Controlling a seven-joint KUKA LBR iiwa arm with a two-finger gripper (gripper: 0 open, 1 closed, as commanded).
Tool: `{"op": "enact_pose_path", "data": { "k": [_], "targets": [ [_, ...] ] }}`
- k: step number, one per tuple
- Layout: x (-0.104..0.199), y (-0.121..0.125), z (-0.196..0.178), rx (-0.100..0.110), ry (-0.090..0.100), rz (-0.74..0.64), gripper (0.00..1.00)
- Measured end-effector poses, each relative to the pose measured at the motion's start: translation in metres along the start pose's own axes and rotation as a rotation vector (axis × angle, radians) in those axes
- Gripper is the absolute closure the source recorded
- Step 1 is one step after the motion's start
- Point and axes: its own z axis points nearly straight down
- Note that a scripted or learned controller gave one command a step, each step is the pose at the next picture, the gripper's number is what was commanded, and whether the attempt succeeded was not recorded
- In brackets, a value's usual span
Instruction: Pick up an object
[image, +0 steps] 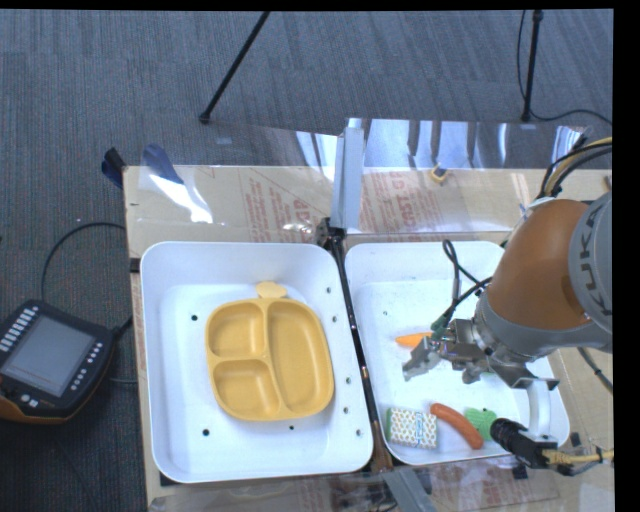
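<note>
Camera view: we see gripper (425, 358) in right bin (400, 268), fingers spread, holding nothing. One orange piece (410, 340) just beside fingers. One red sausage (456, 424), one checkered block (412, 427), one green piece (482, 420). One yellow tray (268, 358) in left bin (175, 300).

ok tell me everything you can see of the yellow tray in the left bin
The yellow divided tray looks like smooth moulded plastic, a rounded rectangle with three compartments: two smaller ones on its left side, one above the other, and one long one on its right. A small tab sticks out from its top edge. It lies flat, right side up and turned slightly, near the middle of the left white bin, resting on the bin floor. Nothing sits in its compartments, and nothing else touches it.
</note>
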Motion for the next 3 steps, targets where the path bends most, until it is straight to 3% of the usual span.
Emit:
{"op": "enact_pose_path", "data": {
  "k": [1,2,3],
  "targets": [
    [-0.071,0.005,0.065,0.012,-0.001,-0.014,0.0],
    [-0.039,0.101,0.104,0.007,0.001,-0.053,0.0],
    [0.003,0.168,0.101,0.002,0.0,-0.016,0.0]
  ]
}}
